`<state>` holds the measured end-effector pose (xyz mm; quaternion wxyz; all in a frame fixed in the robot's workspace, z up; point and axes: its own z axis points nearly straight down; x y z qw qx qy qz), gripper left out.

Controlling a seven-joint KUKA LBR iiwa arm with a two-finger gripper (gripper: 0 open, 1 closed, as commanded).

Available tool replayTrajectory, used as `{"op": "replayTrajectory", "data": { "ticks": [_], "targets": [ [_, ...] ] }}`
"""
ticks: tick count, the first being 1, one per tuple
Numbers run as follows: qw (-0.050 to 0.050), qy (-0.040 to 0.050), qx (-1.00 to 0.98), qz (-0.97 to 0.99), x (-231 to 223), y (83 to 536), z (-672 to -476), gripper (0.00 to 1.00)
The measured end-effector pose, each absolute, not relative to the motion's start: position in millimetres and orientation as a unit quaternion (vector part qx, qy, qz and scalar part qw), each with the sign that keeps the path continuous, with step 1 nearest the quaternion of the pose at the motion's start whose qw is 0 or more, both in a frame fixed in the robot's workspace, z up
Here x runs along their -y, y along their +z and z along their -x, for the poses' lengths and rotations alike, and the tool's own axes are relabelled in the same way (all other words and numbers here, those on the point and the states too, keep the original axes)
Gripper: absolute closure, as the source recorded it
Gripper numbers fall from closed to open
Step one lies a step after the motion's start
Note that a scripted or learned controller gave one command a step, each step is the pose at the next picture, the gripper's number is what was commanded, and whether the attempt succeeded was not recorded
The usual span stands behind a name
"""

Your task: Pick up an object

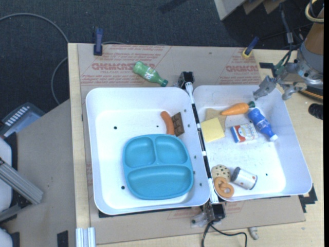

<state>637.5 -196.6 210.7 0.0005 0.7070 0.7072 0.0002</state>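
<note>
My gripper hangs over the far right corner of the right bin, fingers spread open with nothing between them. Just below and left of it lie an orange carrot and a blue bottle. Further in are a yellow block and a small red-and-white box. Near the front of that bin sit a cookie, a brown ring and a white can.
The left bin holds a blue divided plate, a sausage and a brown bar. A green bottle lies on the bench behind the bins. Two clips stand at the bench's back edge.
</note>
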Motion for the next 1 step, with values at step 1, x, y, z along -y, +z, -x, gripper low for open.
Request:
{"op": "replayTrajectory", "data": {
  "ticks": [1],
  "targets": [
    [0.002, 0.0022, -0.708, -0.706, 118.3, 110.1, -668.4, 0.00]
  ]
}}
